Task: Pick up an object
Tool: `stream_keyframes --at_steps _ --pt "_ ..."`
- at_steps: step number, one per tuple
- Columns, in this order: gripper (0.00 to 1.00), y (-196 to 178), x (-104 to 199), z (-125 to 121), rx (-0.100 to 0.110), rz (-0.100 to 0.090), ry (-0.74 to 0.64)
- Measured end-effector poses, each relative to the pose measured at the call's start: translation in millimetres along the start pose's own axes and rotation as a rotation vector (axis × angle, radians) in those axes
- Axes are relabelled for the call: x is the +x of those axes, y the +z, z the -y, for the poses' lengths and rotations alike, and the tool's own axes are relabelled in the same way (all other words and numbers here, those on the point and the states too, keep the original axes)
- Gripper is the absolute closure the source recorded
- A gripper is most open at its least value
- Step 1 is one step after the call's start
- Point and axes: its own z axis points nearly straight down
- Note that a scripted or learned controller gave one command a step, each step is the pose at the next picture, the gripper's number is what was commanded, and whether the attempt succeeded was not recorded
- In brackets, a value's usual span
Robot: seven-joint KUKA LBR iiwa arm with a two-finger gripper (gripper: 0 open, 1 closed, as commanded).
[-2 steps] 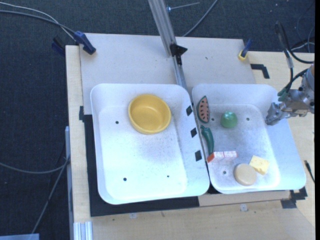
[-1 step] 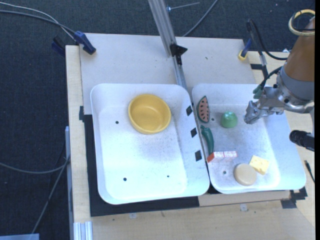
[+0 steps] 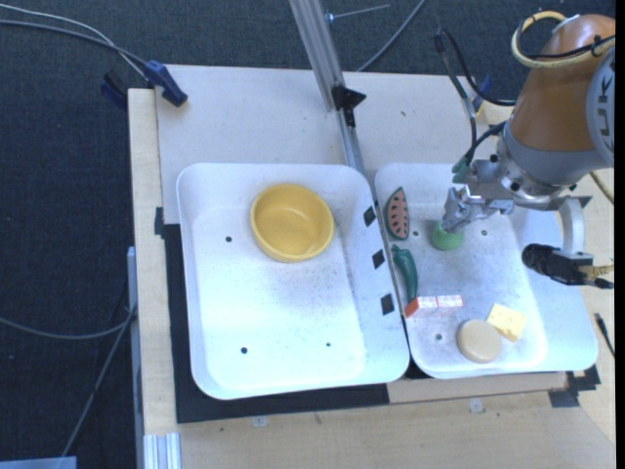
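Observation:
My gripper (image 3: 455, 217) hangs low over the right bin (image 3: 547, 355), just above a small green round object (image 3: 446, 237) near the bin's back left. Nothing shows between its fingers. A watermelon slice (image 3: 395, 213) lies to its left by the bin's wall. Below that is a green chilli pepper (image 3: 405, 272). A small white and red packet (image 3: 434, 304) lies in the middle. At the front sit a beige round piece (image 3: 479, 340) and a yellow cheese wedge (image 3: 507, 320).
A yellow bowl (image 3: 291, 222) stands at the back of the left bin (image 3: 225, 360). A metal pole (image 3: 322, 47) slants up from between the bins. Black clips (image 3: 377, 259) run along the divider. Cables cross the dark floor at left.

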Motion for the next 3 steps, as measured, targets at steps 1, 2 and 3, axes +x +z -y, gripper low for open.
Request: stream_keyframes --at_steps 1,2,3 --pt "1.0 -8 60 -20 -0.005 0.0 -0.002" --pt "1.0 5 106 -39 -0.004 0.002 0.0" --pt "1.0 12 153 -61 -0.004 0.001 0.0"
